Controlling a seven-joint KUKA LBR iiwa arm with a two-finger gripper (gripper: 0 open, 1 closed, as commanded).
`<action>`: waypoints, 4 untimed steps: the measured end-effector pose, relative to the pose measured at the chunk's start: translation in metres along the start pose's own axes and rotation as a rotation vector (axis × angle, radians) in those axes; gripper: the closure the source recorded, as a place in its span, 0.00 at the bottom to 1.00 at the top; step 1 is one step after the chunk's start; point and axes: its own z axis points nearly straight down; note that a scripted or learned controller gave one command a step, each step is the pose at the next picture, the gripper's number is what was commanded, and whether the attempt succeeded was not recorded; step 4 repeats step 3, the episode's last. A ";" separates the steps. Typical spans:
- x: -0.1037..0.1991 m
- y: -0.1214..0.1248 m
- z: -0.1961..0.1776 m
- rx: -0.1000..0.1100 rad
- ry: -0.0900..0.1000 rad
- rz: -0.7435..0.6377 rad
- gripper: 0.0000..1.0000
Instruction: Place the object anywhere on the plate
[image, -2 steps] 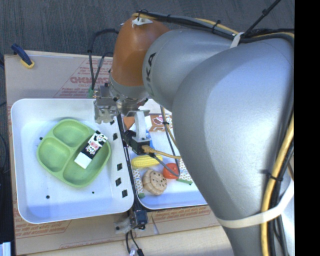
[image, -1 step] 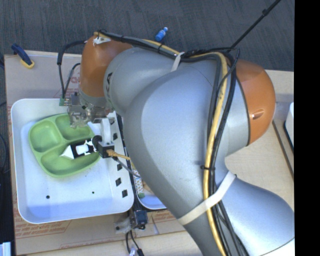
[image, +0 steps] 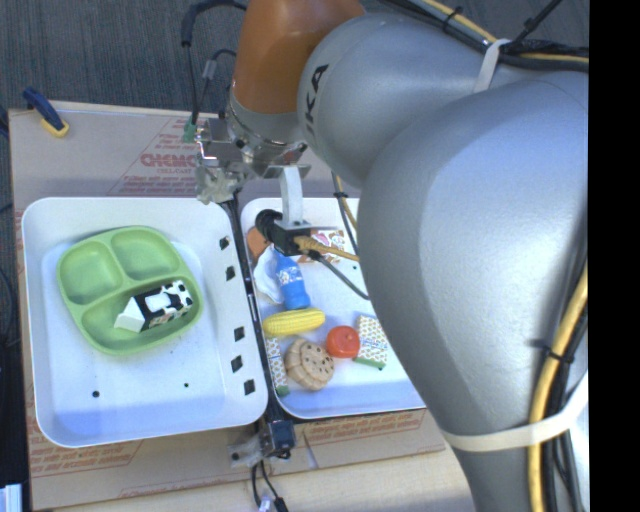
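A green divided plate (image: 100, 275) lies in the left bin (image: 60, 400). A black-and-white cow-patterned object (image: 160, 303) rests in the plate's large front compartment, partly over a white piece. My gripper (image: 214, 187) hangs over the far edge of the bins, near the divider between them. It is up and to the right of the plate and well apart from the patterned object. Nothing shows in its grasp.
The right bin (image: 330, 400) holds a blue bottle (image: 292, 283), a yellow corn cob (image: 293, 321), a cookie (image: 309, 364), a red tomato (image: 343, 342), a patterned packet (image: 373, 340) and an orange item (image: 258, 243). The arm's bulk covers that bin's right side.
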 end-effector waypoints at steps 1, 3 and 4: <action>0.027 -0.102 -0.057 0.003 0.001 -0.002 1.00; 0.079 -0.026 -0.029 0.002 -0.001 -0.002 0.00; 0.079 -0.026 -0.029 0.002 -0.001 -0.002 0.00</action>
